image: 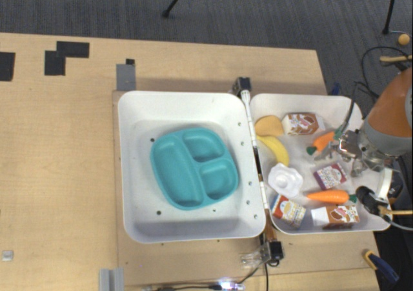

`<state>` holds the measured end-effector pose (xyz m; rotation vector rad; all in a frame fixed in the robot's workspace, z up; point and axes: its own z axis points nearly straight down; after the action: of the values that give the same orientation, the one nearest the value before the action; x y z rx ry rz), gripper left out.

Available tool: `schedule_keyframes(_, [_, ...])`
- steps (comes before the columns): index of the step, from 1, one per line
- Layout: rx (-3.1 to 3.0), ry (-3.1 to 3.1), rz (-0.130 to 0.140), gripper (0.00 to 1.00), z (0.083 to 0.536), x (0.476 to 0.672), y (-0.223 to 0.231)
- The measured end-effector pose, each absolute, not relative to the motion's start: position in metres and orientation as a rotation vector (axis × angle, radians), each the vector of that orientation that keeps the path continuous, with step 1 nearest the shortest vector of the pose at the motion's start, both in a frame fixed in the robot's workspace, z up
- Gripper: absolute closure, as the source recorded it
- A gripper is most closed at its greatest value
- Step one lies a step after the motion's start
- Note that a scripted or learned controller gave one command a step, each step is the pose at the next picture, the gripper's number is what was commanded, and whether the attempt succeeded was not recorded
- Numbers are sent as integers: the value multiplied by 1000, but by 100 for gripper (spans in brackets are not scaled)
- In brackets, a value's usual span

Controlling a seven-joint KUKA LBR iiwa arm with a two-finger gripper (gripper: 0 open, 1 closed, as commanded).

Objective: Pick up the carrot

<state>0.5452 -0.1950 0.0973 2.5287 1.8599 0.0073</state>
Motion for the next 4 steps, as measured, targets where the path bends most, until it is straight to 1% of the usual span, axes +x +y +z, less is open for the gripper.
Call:
schedule_keyframes(1, [2483, 1919, 7, 0, 87, 489, -175])
schedule_keyframes(2, [2607, 1745, 10, 0, 87, 490, -182])
schedule_keyframes(3, [2589, 1776, 5, 0, 86, 543, -185])
schedule_keyframes(4, [2845, 1347, 6, 0, 85, 584, -193])
